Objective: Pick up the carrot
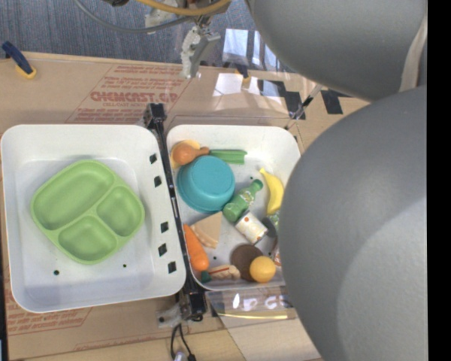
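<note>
The carrot point(195, 248), orange with a green stub at its near end, lies along the left wall of the right bin point(289, 143), near the front corner. My gripper point(190, 53) hangs well beyond the bins, over the cardboard at the top of the view, far from the carrot. The arm's big grey links point(361, 201) cover the right side of that bin.
Around the carrot in the right bin are a teal bowl point(205, 183), a bread slice point(207, 230), a green bottle point(242, 200), a banana point(273, 190), an orange fruit point(262, 269) and a brown round piece point(244, 258). The left bin point(15, 201) holds a green divided plate point(88, 210).
</note>
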`<state>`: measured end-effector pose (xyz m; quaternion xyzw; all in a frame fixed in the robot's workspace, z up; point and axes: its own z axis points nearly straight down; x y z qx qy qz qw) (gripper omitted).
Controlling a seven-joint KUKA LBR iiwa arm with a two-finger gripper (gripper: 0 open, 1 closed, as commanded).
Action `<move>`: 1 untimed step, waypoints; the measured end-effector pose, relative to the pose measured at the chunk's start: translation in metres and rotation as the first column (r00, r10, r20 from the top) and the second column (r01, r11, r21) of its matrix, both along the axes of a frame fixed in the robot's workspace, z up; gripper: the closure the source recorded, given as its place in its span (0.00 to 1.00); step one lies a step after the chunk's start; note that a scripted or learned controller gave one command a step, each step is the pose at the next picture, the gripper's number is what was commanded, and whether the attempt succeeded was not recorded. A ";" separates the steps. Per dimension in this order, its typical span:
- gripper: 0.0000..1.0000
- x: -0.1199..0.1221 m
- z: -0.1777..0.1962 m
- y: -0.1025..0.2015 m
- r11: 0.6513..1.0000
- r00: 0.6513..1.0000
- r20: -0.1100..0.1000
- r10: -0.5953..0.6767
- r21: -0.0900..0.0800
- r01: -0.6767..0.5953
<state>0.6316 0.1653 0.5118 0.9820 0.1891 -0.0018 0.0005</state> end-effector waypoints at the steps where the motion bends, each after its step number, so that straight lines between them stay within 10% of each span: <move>1: 0.00 0.014 -0.035 -0.006 0.986 0.986 -0.006 -0.170 -0.005 0.170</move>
